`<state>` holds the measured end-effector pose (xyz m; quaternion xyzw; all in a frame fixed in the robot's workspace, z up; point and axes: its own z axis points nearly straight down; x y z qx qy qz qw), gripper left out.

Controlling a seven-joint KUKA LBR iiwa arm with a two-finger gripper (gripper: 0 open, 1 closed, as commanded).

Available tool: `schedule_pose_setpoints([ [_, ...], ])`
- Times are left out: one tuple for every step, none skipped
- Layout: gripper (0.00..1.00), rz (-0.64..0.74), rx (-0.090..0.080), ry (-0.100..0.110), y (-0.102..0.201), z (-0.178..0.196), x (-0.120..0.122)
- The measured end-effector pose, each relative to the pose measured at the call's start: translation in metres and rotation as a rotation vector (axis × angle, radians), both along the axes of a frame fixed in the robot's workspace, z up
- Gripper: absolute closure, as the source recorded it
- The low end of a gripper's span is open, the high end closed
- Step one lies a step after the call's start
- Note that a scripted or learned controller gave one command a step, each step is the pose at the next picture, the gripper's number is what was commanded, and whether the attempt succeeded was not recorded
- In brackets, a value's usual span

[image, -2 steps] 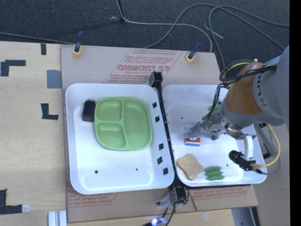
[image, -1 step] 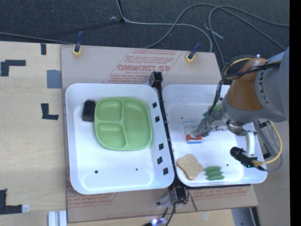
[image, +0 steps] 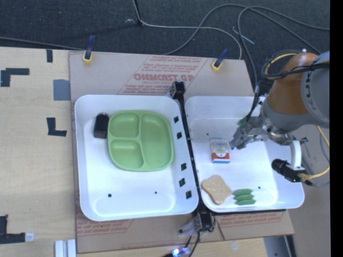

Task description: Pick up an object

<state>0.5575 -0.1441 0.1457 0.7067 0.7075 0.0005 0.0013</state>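
White right bin (image: 278,197) is holding the carton (image: 219,150) at centre-right of frame; I am hovering my jaws just right of it, their state untellable, and should be centring squarely before descending.

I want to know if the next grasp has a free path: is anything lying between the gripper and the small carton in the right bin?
Nothing visible does. The gripper hangs just right of the small carton, with bare bin floor between them. The toast and green pods lie nearer the right bin's front edge, off that line.
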Motion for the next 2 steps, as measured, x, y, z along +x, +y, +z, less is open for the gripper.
schedule_pose_setpoints([
  [1.0, 0.0, 0.0, -0.003, 0.001, 0.064, 0.0],
  [1.0, 0.0, 0.0, -0.001, 0.001, 0.106, 0.0],
])
